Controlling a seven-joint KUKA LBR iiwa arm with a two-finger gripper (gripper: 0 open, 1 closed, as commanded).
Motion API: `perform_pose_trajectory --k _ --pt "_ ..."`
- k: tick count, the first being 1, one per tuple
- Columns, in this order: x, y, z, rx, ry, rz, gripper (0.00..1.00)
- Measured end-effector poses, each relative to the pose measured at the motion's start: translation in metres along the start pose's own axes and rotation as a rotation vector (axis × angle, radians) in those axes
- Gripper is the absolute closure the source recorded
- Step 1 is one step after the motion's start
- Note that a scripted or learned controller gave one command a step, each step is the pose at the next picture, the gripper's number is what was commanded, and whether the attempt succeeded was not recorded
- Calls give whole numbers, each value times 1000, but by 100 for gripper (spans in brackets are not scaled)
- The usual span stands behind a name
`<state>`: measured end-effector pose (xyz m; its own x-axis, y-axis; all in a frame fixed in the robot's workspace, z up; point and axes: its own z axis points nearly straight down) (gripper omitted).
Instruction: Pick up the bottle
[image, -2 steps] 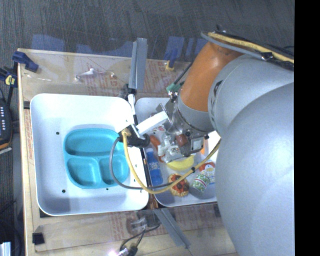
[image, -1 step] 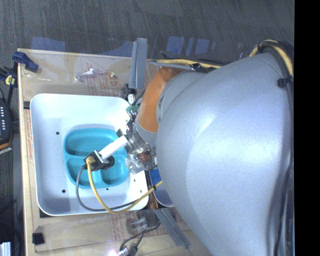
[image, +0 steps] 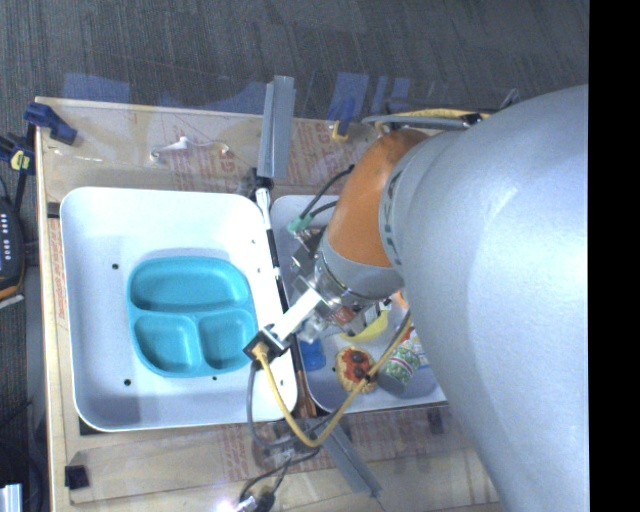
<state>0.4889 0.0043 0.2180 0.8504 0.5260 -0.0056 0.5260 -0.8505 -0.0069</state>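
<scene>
Jaws (image: 335, 318) sit low over the right bin (image: 290, 215), just right of frame centre, under the arm's (image: 500, 260) wrist and orange band (image: 360, 215); how they stand cannot be told, the wrist body covers them. Nothing is visibly held. Directly below and beside the jaws, in the lower part of the right bin, lies a cluster of items: a blue piece (image: 312, 353), a yellow piece (image: 375, 327), a red-and-yellow printed item (image: 353, 367), and a green-and-white printed item (image: 403, 365) that may be the bottle, though which of these is the bottle cannot be settled from this angle. A white bracket with a yellow cable (image: 290, 330) runs from the wrist toward lower left. Left bin (image: 90, 230) holds a teal divided tray (image: 190, 315), well apart from the jaws. Worktop (image: 150, 130) bare wood along the upper frame. Judgement: arm positioned at the clutter, grasp not confirmed; securing and lifting the bottle remain.
</scene>
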Motion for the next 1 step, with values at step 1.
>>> perform_pose_trajectory --k 1 --pt "20 82 -42 -2 4 289 100"
